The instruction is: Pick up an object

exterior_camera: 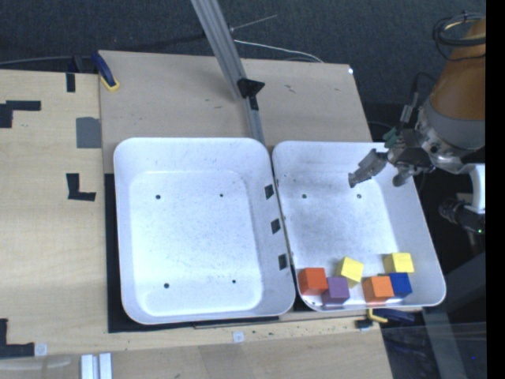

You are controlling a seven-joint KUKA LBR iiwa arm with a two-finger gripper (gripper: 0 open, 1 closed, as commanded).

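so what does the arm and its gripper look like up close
The arm has a rounded orange section above a grey wrist ring. The gripper is dark grey metal, small and angular, with thin black cables looping near it. White parts sit just below the wrist.

Two white bins, the left bin [193, 227] and the right bin [347, 212], sit side by side, and the right one holds what look like six small blocks: two orange [312, 279] [378, 287], two yellow [352, 269] [400, 261], one purple [338, 289] and one blue [401, 283].
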